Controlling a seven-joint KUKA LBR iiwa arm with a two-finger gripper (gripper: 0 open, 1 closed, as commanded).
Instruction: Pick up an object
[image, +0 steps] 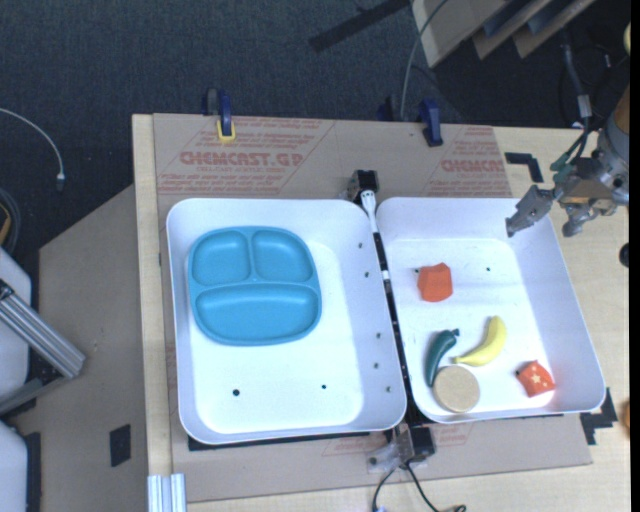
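I see end effector (548, 212) over right bin's (560, 262) far right corner, fingers spread, holding nothing. Nearest target, orange block (434, 282), lies down-left of it, mid-bin.

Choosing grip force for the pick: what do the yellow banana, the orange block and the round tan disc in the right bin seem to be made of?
The yellow banana looks like moulded plastic toy food: smooth, evenly coloured skin. The orange block seems matte, maybe plastic or foam; the picture cannot settle it. The round tan disc has a pale flat face, possibly wood or plastic.
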